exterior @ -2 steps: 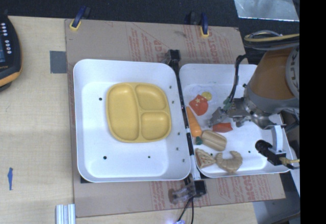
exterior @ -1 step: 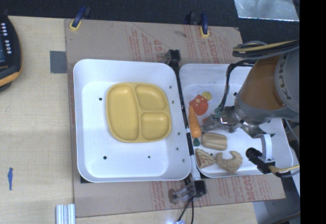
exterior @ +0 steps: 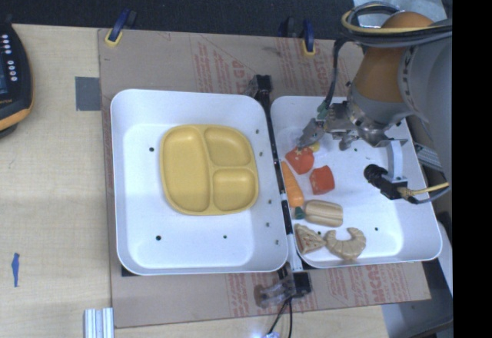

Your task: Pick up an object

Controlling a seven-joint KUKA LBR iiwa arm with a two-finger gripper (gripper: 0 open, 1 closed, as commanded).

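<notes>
Gripper (exterior: pixel 314 137) hangs low in the right white bin (exterior: pixel 400 240), near its upper-left corner, w/ the grey arm and orange band (exterior: pixel 384 71) reaching in from the right. We can't tell how far it's open; nothing visibly sits in it. Its tip is just above the upper red block (exterior: pixel 300 160), very close, contact unclear.

Objs to pick, all in the right bin's left half: a second red block (exterior: pixel 322 179) just right & below the first; an orange carrot-shaped piece (exterior: pixel 291 184) along the left wall; a tan bread-roll-like cylinder (exterior: pixel 324 213) below those; a brown textured wedge (exterior: pixel 310 240) and a tan curved croissant-like piece (exterior: pixel 347 243) near the front edge.

We see the left white bin (exterior: pixel 138 244) holding a yellow three-compartment plate (exterior: pixel 207 169). Both bins sit side by side on a cardboard sheet (exterior: pixel 192 60) on the wooden worktop (exterior: pixel 46 213).
</notes>
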